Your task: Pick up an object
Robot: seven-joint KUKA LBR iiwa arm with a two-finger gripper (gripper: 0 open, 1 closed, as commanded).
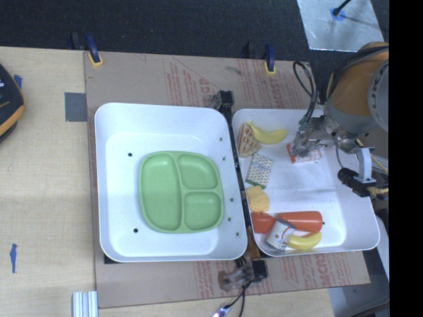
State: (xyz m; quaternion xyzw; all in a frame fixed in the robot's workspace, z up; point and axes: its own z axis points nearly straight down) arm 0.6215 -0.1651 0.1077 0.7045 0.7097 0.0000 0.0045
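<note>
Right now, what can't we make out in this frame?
- Hand: its tips blur against the right bin floor; contact with the small red-and-white item is unclear.
- Arm: cut off by the right edge.
- Item near the lower yellow piece: too small to identify, partly covered by the orange-red piece.
- Yellow-and-black object: cut off by the left edge.

Claw (305, 144) tips too small and blurry, can't tell what's going on there. Black-orange device (9, 104) chopped off by left edge. Arm (360, 88) cut at right. Banana (303, 242) half buried under clutter, near corner.
</note>
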